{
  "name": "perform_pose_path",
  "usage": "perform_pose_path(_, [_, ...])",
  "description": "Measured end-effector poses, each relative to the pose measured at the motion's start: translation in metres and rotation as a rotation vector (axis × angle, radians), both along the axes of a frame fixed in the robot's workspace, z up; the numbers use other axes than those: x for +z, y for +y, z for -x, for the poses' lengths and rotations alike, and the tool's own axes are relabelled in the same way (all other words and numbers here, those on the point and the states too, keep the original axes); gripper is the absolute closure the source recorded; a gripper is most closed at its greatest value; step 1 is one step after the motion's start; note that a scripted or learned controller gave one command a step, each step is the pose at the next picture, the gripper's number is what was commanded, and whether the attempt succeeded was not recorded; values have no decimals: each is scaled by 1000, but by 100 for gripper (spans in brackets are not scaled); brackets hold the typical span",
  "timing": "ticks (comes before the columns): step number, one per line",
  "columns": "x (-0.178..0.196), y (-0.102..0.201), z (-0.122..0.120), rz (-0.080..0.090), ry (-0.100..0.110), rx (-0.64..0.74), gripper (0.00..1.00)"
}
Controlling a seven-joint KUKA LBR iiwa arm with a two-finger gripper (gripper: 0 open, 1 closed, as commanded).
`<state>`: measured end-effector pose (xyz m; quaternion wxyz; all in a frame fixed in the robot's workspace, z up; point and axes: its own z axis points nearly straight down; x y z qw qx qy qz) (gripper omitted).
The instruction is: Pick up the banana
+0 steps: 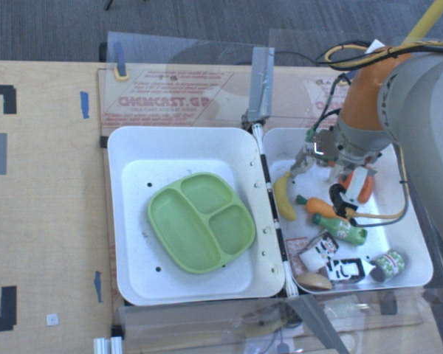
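Note:
The yellow banana lies lengthwise at the left side of the right bin, close to the wall between the two bins. My gripper hangs over the upper middle of that bin, a little to the right of and above the banana, under the orange-banded wrist. Nothing shows in its grasp. The arm's body hides the bin's upper right corner.
Right of the banana lie a carrot, a green bottle, an orange-red item, a black-and-white packet, a green can and a brown piece. The left bin holds a green divided plate.

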<state>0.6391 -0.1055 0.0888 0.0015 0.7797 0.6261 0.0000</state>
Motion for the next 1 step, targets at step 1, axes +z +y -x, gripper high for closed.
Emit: perform_pose_path(1, [0, -4, -21, 4, 4, 895, 0])
